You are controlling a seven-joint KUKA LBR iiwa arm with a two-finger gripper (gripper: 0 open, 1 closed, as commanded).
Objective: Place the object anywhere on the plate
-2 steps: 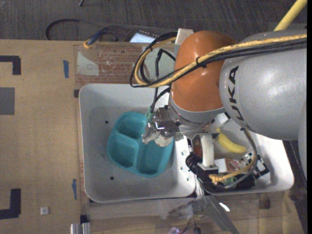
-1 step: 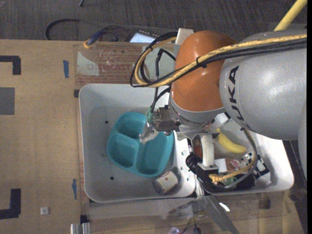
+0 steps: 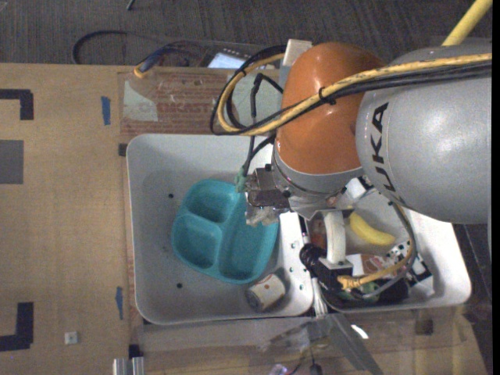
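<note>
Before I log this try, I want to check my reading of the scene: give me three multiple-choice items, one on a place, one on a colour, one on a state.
1. Where does the divided plate lie?
A. In the left bin
B. On the floor
C. On the arm

2. What colour is the plate?
A. Red
B. Teal
C. Black

3. How does the small white cylinder lie relative to the plate?
A. In a plate compartment
B. On the bin floor, just off the plate's near edge
C. On the cardboard

Answers: 1 A, white bin walls surround it; 2 B, plainly teal; 3 B, it rests beside the rim.
</note>
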